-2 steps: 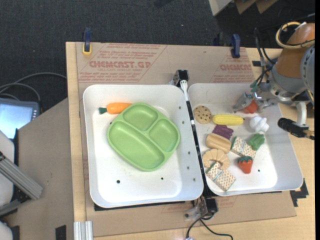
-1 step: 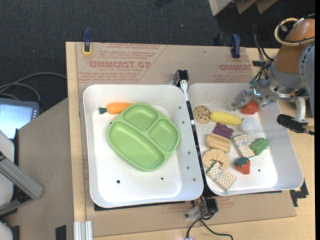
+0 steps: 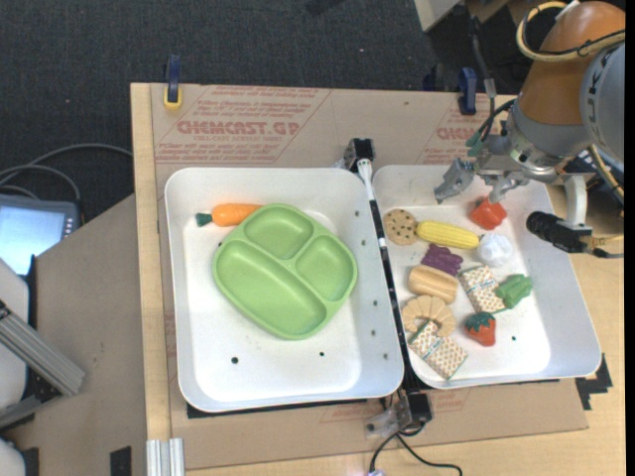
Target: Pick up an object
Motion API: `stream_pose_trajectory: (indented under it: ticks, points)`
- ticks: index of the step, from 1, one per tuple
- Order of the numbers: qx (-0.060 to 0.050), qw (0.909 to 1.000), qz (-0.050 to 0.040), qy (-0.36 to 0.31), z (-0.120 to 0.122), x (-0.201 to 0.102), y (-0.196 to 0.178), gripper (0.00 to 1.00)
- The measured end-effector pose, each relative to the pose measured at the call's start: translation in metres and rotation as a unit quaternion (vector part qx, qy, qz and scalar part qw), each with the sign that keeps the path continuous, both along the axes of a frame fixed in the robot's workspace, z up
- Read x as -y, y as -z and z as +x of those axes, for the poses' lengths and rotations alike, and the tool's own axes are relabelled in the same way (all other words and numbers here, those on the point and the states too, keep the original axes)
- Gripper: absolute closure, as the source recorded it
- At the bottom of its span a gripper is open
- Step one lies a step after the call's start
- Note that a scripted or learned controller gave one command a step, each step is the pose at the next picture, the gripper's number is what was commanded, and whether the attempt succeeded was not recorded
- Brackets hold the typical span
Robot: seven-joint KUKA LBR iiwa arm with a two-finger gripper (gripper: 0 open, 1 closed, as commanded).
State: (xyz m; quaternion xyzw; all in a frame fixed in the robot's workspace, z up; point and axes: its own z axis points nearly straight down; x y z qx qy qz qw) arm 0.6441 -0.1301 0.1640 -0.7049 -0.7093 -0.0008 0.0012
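My gripper (image 3: 483, 187) hangs over the far part of the right bin (image 3: 566, 350), its fingers spread open with nothing between them. Just in front of it lies a small red tomato-like toy (image 3: 488, 213), close below the fingertips and not held. Nearby in this bin are a yellow corn cob (image 3: 448, 234), a round cookie (image 3: 401, 226), a purple eggplant piece (image 3: 442, 260), a white lump (image 3: 494, 250), a green broccoli (image 3: 514, 289), a bread roll (image 3: 433, 283) and a strawberry (image 3: 481, 329).
The left bin (image 3: 189, 315) holds a green divided plate (image 3: 286, 269) and an orange carrot (image 3: 230, 214) at its far left. Patterned cracker-like pieces (image 3: 438, 351) lie at the right bin's near edge. A black divider rail (image 3: 377, 236) runs between the bins.
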Motion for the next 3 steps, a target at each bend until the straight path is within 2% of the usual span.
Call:
stream_pose_trajectory:
  ticks: [1,2,3]
  points:
    - [-0.005,1.0,0.0,0.004,-0.054,-0.008,0.084,0.0]
    - [0.002,1.0,-0.0016,0.004,-0.049,-0.007,0.068,1.0]
    - [0.002,1.0,-0.0015,0.004,-0.049,-0.007,0.069,0.0]
